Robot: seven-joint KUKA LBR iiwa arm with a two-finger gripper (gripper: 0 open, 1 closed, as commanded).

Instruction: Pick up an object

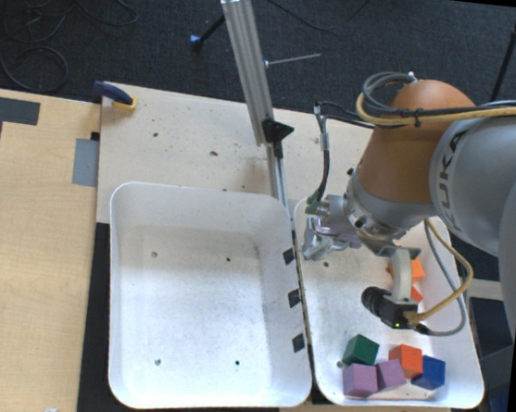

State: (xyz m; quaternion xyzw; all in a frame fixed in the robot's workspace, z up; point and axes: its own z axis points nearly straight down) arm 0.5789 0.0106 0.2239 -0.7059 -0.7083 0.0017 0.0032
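A: Where are the things to pick?

B: All in the right bin (469, 390), huddled in its near corner: a green block (362, 349), two purple blocks (361, 380), an orange block (410, 360) and a blue block (432, 372), touching or nearly so. Another orange piece (415, 269) lies further back, partly hidden by the arm (449, 168). The left bin (144, 224) is likely the drop side, which would explain the split.

A: And the claw?

B: The claw (321, 241) hangs over the far part of the right bin, close to the rim where the two bins meet, well apart from the cluster. I see nothing between its fingers, so I judge it carries no block. Whether it is spread or pinched together I cannot tell; the metal parts blur into one shape.

A: So the pick is not made?

B: Not yet, I'd say. The tight huddle could make a clean grip awkward, since neighbours crowd each block's sides.
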